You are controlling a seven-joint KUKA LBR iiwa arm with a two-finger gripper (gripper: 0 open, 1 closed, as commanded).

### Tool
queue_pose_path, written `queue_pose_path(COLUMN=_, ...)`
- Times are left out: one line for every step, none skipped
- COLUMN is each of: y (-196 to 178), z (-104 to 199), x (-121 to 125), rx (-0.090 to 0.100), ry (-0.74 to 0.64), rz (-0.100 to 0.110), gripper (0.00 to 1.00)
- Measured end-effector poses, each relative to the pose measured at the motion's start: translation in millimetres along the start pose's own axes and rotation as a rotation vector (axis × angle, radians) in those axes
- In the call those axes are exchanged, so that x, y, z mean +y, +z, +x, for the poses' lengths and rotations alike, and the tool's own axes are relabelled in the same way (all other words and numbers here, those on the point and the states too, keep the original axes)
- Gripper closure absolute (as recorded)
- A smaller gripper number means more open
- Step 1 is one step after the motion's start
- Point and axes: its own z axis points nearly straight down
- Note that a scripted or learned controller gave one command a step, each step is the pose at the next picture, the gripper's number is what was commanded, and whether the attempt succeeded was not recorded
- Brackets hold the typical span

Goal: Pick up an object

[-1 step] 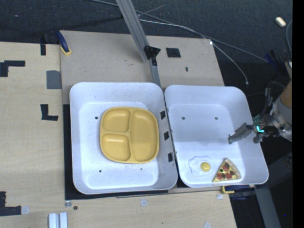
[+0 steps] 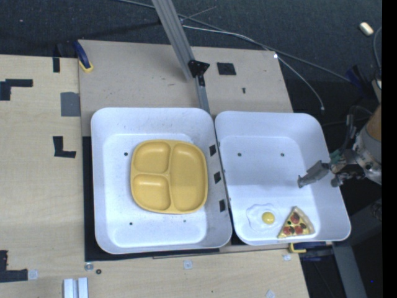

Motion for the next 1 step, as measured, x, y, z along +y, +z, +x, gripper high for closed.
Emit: queue_pose_path(y=43.7, z=-1.6, x=1.3, rx=0.0, ry=0.001, rz=0.003, gripper=0.0)
